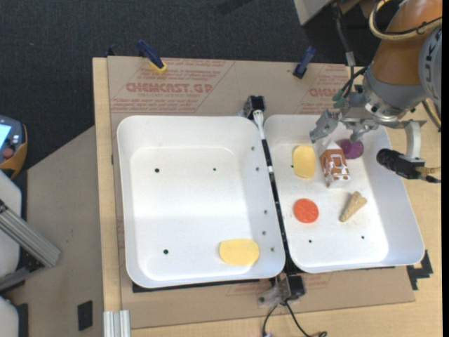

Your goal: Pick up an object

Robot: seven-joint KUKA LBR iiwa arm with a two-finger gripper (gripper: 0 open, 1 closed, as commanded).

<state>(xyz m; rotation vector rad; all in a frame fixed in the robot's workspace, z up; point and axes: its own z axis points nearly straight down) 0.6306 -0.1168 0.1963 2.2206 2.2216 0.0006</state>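
The metal gripper (342, 128) hangs spread open, gripping nothing, above the right bin (393, 248); beneath it lie a rounded purple lump (353, 148), a boxy orange-white block (336, 167) and a smooth yellow oval (304, 161)

One fixed camera, high above my bench, looking down at a slant.

I see both bins whole: the left bin (133, 209) toward 9 o'clock, the right bin (393, 223) toward 3 o'clock. The board (189, 83) under them runs up to 12 o'clock, with dark floor (56, 20) beyond. The arm (407, 41) enters from 2 o'clock. The view stands well back, not close.
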